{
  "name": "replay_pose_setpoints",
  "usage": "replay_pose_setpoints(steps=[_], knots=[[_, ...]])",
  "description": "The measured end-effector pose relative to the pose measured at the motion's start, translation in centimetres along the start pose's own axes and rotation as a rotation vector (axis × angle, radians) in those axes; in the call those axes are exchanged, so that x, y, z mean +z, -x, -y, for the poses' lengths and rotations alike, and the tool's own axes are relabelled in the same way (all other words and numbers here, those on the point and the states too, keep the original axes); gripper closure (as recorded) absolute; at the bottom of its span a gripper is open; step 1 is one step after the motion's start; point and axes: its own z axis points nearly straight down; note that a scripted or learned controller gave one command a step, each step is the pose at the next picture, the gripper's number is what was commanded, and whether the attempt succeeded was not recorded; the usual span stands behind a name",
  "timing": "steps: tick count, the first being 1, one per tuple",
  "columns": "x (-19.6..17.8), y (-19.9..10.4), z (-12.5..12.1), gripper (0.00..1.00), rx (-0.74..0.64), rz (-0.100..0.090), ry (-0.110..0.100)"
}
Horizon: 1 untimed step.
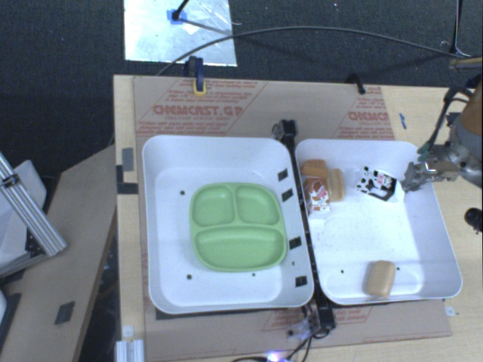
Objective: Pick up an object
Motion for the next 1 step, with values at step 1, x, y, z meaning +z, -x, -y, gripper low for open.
replay_pose_setpoints(steps=[1], knots=[[-2.59, 0.03, -0.15, 1.0, 0.0, -0.001, -0.004]])
